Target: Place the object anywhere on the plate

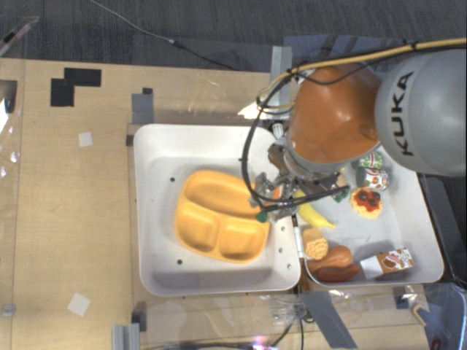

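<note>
Yellow plate (217, 217), moulded into three compartments, lies tilted in the middle of the left white bin (157, 268), its right end reaching toward that bin's right wall. Above that wall, at the seam between the two bins, hangs the gripper (273, 204), carried by the grey arm (427, 111) with its broad orange band (336, 115); black cables loop round the wrist. Whether the gripper is closed or parted, and whether it carries anything, cannot be told. Right white bin (427, 257): a yellow banana (317, 216) beside the left wall, a waffle-like piece (316, 249) and a brown sausage (337, 262) near the front-left corner, a pizza slice (367, 201) mid-bin, a small carton (396, 260) toward the front-right corner.
</note>
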Tool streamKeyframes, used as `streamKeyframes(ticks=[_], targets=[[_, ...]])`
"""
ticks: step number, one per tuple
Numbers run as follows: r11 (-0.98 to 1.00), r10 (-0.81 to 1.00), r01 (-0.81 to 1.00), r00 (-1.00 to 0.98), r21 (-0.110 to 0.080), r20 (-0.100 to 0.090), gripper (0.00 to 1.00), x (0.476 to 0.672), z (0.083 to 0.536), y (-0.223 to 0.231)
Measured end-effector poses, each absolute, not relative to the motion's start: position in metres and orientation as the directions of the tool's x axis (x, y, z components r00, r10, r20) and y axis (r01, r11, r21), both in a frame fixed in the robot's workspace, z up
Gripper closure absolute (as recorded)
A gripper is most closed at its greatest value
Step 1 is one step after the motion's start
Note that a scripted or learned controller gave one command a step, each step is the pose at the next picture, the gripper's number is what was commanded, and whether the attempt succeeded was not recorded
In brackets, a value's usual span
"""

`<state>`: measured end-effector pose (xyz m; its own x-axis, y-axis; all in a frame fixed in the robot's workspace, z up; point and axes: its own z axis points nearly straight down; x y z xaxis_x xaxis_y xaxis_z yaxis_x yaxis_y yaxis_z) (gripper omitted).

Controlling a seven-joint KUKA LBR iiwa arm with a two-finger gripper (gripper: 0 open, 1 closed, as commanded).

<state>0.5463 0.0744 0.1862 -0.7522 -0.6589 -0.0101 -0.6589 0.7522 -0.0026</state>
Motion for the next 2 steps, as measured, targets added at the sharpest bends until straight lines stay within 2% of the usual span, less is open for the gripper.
streamKeyframes(ticks=[1,2], targets=[[0.795,-0.607,-0.607,-0.795,-0.001,-0.011,1.0,0.5562,0.1277,0.1315],[0.797,-0.604,-0.604,-0.797,-0.002,-0.01,0.0,0.5564,0.1274,0.1295]])
